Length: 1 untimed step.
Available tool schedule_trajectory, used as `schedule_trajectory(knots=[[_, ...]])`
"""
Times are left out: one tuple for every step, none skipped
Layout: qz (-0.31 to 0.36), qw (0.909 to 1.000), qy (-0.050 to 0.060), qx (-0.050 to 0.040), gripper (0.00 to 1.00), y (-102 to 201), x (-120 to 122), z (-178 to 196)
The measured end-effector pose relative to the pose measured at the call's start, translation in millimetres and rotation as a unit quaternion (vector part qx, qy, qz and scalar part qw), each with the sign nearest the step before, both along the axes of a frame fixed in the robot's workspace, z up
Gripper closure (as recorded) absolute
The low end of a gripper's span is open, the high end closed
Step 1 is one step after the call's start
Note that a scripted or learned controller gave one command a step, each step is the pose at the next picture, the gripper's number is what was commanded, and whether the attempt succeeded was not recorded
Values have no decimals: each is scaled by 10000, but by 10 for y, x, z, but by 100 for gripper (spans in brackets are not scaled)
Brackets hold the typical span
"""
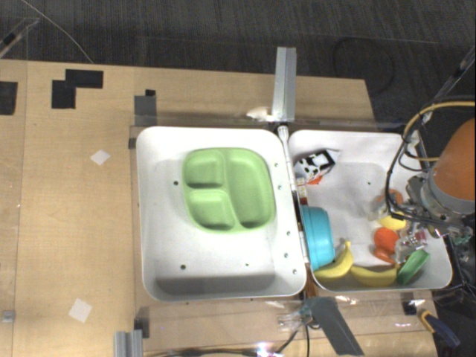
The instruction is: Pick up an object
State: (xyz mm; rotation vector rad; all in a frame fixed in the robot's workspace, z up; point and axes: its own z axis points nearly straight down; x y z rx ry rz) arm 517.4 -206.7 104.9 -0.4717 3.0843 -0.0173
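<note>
Two white bins [160, 274] on tan desk [67, 222], dark carpet [186, 13] at top | arm [455, 171] low at right edge over right bin | fingers' state: cannot tell

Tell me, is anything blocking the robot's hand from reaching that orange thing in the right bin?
Nothing visible does. The hand hangs over the right bin's near right corner, right beside the orange object. The banana and green piece lie nearer the front wall, not between them.
</note>
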Motion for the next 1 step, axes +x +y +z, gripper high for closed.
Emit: schedule_trajectory(knots=[[472, 9989, -25, -21, 0, 145, 177, -92]])
